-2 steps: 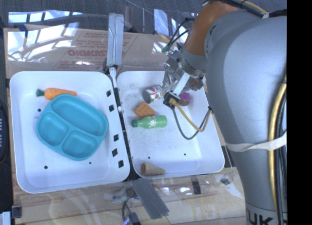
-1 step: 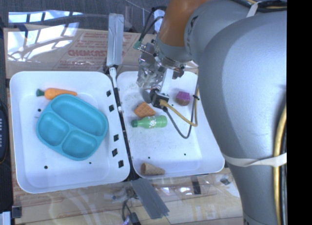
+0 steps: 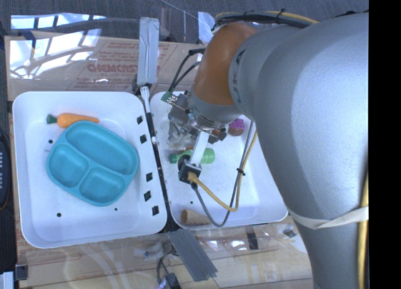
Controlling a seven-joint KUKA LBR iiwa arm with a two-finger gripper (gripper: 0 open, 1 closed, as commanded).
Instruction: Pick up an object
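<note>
- A small green object (image 3: 205, 155) lay on the floor of the right bin (image 3: 263, 200), near that bin's middle and partly hidden by the arm's hardware.
- The tool (image 3: 178, 132) hung over the right bin just left of the green object, toward the divider between the bins; whether it was apart or together, I could not tell, as the wrist and cables covered it.
- A pink-purple object (image 3: 237, 126) sat in the right bin, up and to the right of the green one, tucked against the arm.
- A tan, cone-like piece (image 3: 194, 217) lay near the right bin's lower edge, well below the green object.
- A yellow cable (image 3: 216, 200) looped from the wrist down across the right bin's floor.
- The grey arm (image 3: 307, 112) with its orange band (image 3: 219, 62) covered much of the right bin from the right side.
- The left bin (image 3: 31, 206), beside the right bin, held a blue divided plate (image 3: 92, 162) with three compartments.
- An orange carrot (image 3: 74, 119) lay in the left bin, touching the plate's upper-left rim.
- A cardboard sheet (image 3: 106, 65) lay on the surface beyond both bins.
</note>
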